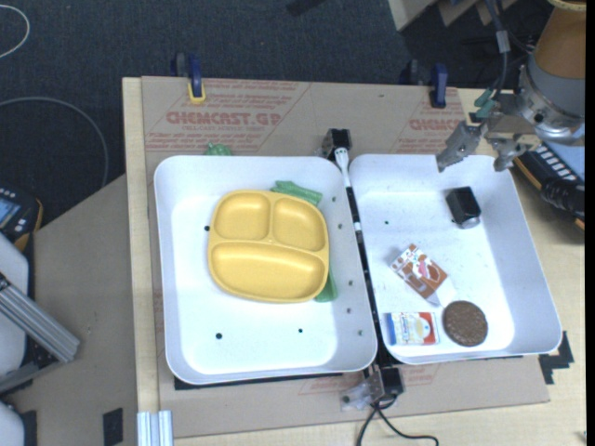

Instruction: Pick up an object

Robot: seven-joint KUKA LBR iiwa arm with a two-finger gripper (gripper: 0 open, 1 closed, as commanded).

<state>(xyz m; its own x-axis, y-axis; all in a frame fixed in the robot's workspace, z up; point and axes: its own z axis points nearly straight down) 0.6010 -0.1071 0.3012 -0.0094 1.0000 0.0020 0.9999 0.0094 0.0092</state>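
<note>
The right bin (521,277) holds a small black block (462,204) near its back, a red and white packet (418,271) in the middle, a white carton with red and blue print (410,328) at the front, and a brown round disc (465,322) beside the carton. My gripper (479,150) hangs above the back edge of the right bin, its two fingers spread apart with nothing between them. The black block lies just in front of and below it.
The left bin (186,295) carries a yellow three-compartment plate (270,245) lying on something green (297,191). Blue clamps (193,71) (439,82) hold the cardboard sheet at the back. A black strip with a connector (338,143) runs between the bins.
</note>
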